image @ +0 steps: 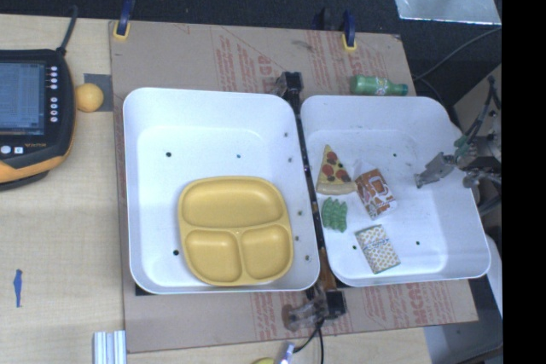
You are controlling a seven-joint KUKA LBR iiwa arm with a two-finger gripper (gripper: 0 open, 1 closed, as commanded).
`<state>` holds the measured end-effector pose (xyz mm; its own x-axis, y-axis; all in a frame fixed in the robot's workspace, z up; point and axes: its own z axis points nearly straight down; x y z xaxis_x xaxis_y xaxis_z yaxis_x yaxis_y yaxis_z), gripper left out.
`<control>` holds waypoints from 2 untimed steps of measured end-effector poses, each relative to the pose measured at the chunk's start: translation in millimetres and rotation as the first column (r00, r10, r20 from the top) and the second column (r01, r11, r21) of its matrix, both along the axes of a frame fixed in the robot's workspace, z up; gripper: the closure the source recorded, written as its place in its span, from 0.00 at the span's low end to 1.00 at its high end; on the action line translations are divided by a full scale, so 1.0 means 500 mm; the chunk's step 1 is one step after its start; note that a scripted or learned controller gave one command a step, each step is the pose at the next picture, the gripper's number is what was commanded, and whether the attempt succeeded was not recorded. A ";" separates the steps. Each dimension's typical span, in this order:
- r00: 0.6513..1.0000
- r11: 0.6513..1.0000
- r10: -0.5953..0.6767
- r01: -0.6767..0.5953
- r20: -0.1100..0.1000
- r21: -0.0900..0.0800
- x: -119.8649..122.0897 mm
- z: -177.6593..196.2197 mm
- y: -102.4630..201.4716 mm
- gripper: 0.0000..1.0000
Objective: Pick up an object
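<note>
— Items for picking, right bin (426, 268)?
— Four, all well left of the gripper (437, 168): pizza slice (333, 171), red-and-white carton (374, 193) nearest the jaws, green vegetable piece (333, 215), patterned packet (377, 249) lower down.
— Gripper state?
— At the bin's right rim, nothing seen between the fingers; how wide the jaws stand, I cannot tell.
— Further off?
— Left bin (145, 183): one yellow divided tray (236, 229). Behind the bins: a green bottle (378, 85). Far left: a tablet pendant (30, 117), a yellow ball (89, 96).
</note>
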<state>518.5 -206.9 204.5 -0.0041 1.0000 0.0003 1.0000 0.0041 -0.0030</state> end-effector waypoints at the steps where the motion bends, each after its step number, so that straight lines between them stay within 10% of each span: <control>1: 1.000 1.000 0.001 -0.001 0.014 -0.003 0.072 -0.190 0.073 0.00; 2: 1.000 1.000 -0.002 0.003 0.022 -0.012 0.081 -0.202 0.108 0.00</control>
